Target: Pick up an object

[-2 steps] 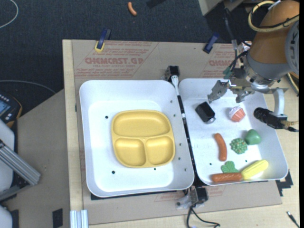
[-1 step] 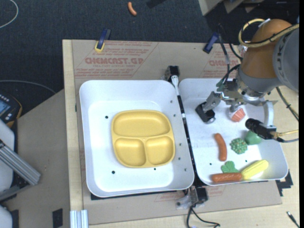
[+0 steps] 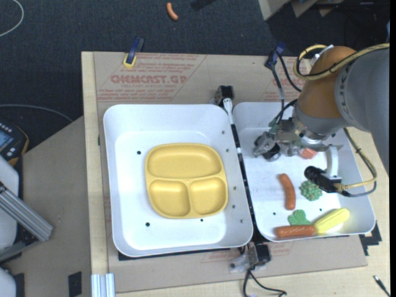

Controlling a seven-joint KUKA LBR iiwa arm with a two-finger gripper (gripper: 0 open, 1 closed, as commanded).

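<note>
Nearest the camera, along the near edge of the right bin (image 3: 362,218), lie a reddish-brown sausage (image 3: 295,231) and a yellow corn cob (image 3: 332,220), with a small green leafy piece (image 3: 298,217) just behind them. Farther in are a second sausage (image 3: 288,190) lying lengthwise and a green broccoli floret (image 3: 311,190) just to its right. Over the far left part of this bin the gripper (image 3: 268,147) hangs low, reaching in from the right on the grey arm (image 3: 365,91) with its orange band; whether it is spread or closed cannot be made out, and nothing shows between its tips. A yellow divided plate (image 3: 185,179) sits in the middle of the left bin (image 3: 120,166). Both bins rest on a brown cardboard-covered bench top (image 3: 161,76) printed with red lettering, with dark carpet (image 3: 93,17) beyond it, where a small orange item (image 3: 172,10) lies.
</note>
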